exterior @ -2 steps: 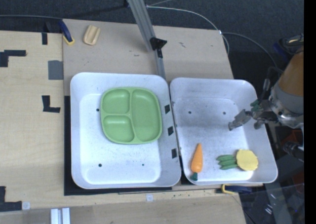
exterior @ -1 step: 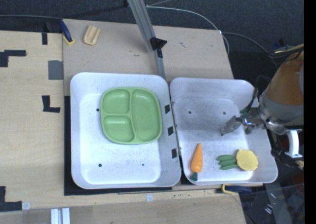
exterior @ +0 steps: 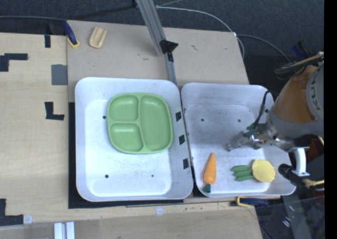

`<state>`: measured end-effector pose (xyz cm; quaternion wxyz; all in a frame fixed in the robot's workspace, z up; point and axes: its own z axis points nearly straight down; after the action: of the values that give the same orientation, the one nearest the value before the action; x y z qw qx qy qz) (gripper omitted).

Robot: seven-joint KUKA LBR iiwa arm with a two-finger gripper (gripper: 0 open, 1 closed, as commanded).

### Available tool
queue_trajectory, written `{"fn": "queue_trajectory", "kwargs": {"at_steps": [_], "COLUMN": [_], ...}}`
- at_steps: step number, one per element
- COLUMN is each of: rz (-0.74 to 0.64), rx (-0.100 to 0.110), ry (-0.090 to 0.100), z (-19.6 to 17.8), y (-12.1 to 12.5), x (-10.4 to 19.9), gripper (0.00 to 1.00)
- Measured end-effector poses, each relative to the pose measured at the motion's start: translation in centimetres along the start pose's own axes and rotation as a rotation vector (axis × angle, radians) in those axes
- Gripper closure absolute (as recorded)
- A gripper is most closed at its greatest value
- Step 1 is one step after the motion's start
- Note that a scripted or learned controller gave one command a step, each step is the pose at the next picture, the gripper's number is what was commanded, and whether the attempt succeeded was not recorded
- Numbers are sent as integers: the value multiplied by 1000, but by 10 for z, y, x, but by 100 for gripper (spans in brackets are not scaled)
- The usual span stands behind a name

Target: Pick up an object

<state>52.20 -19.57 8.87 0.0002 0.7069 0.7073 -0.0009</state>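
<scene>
Carrot [exterior: 210, 168]: lay at the near edge of the right bin [exterior: 221, 96], towards its near-left corner, orange tip pointing away; loose and well apart from the walls, so likely an easy target.
Greens [exterior: 242, 172]: a small green toy along the same near edge, touching the lemon.
Lemon [exterior: 263, 170]: a yellow lump near the bin's near-right corner, just below the arm; its closeness to the greens could crowd a grasp.
Pincer [exterior: 236, 143]: hung low over the middle of the right bin, pointing left, above and between carrot and lemon; nothing sat between its fingers, and whether they were spread or closed could not be told.
Arm [exterior: 297, 106]: reached in over the bin's right edge, apparently poised for a descent onto one of the near objects.
Plate [exterior: 140, 122]: green, three-part, in the left bin [exterior: 87, 180], towards its far side.
Block [exterior: 97, 37]: tan, on the worktop [exterior: 210, 53] by its far-left corner, outside both bins.
</scene>
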Motion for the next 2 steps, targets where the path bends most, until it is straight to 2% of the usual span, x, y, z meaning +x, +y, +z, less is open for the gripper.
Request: {"fn": "queue_trajectory", "kwargs": {"at_steps": [1, 2], "rz": [-2, 0], "rx": [1, -4], "ry": [2, 0], "z": [-12, -64], "y": [0, 4], "x": [1, -9], "gripper": [100, 100]}}
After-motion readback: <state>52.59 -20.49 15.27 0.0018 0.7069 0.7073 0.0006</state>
